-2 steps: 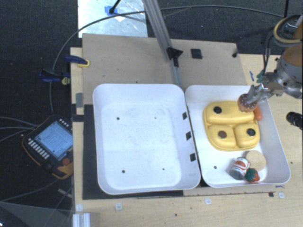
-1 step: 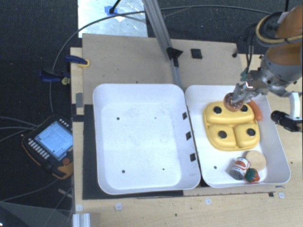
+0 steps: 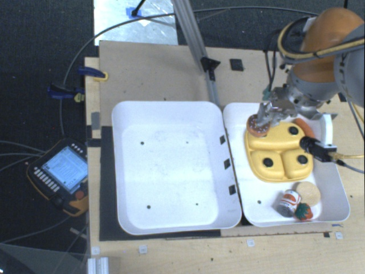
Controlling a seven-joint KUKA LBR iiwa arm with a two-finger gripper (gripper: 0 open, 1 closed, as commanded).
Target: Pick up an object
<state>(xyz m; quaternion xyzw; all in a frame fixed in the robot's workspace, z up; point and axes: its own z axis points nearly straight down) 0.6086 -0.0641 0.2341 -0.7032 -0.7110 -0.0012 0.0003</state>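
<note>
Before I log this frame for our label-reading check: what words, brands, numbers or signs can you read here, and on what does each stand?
None can be read.
Small can in the right bin: a red and white label, too blurred to read.
Handheld pendant left of the bench: lit screen, its content too small to read.
Yellow moulded object: no print shows.

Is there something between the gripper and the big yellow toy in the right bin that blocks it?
Nothing visible blocks it. The gripper is right over the near-left corner of the yellow toy, at a small round brown object lying there. The can and the round beige disc lie apart, nearer the bin's front.
</note>
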